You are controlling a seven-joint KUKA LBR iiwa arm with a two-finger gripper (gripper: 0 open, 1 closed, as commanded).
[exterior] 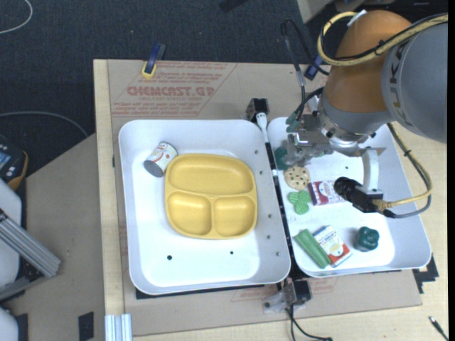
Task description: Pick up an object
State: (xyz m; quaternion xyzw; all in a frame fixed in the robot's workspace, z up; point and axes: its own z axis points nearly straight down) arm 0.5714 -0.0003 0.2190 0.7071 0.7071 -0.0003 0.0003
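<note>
Gripper (pixel 302 146) low over the right bin's (pixel 405 251) upper-left corner — grip state impossible to tell — just above a cookie (pixel 296 177), likely light, stiff, flat — best pinched across its edges.

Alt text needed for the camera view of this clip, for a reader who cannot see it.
A grey and orange robot arm reaches from the right over the right bin, which holds a cookie, a green block, a small carton and a dark green knob. The left bin holds a yellow divided tray and a small can.
</note>
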